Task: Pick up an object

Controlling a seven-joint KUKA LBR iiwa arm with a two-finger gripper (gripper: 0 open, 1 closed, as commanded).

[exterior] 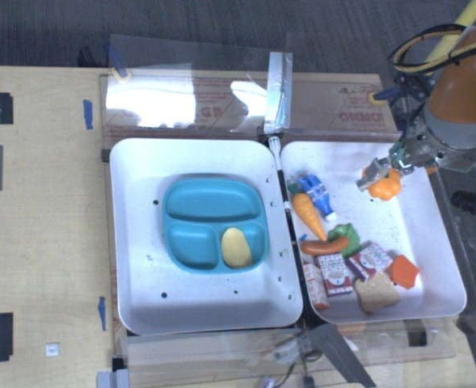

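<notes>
**Inspector:** Over the right bin, toward its far right corner, the gripper sits with an orange object directly below the fingers. The fingers appear narrowed onto it. I judge it held, though the contact is small and partly hidden.

**Clerk:** Held clear of the bin?

**Inspector:** I cannot tell whether it is lifted or resting on the floor. It sits well apart from the clutter.

**Clerk:** And the clutter?

**Inspector:** Toward the left and near side: a blue item, a carrot, a red sausage, small cartons, a tan piece, an orange block. The left bin carries a blue tray with a yellow piece in one compartment.

**Clerk:** Risks?

**Inspector:** The object looks rounded and is pinched near its top. It could slip or roll out on the lift. The bin's right wall stands close and could knock it.
</notes>
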